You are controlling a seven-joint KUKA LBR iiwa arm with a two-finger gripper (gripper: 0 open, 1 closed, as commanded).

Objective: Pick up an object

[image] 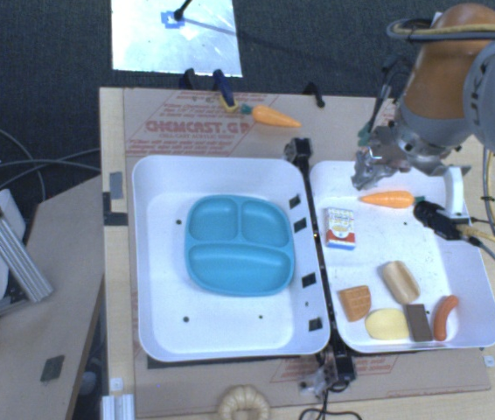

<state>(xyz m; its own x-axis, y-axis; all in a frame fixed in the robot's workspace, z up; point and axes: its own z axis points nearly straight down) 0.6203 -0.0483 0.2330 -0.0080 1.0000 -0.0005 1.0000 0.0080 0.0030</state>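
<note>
Right now the tool (372, 170) hangs low over the far end of the right bin (479, 274), just beside the thick end of an orange toy carrot (387, 200) that lies flat on the bin floor, its green tip toward the arm. Whether the tool is released or clenched cannot be told from this slant, and nothing shows grasped in it. The carrot looks the likeliest thing to pick, being the nearest. It is probably light, hard plastic, smooth and tapered, so it may slip or roll out of a pinch; taking hold across the thick middle, square to its length, seems the safest bet. Further along the same bin sit a small printed box (341, 228), a bread roll (400, 281), a toast-coloured piece (355, 302), a yellow lump (387, 325), a brown bar (418, 321) and a sausage (443, 317), the last four close together. The left bin (156, 261) holds a blue divided plate (238, 243), and a second carrot (272, 116) lies on the tabletop beyond the bins.
</note>
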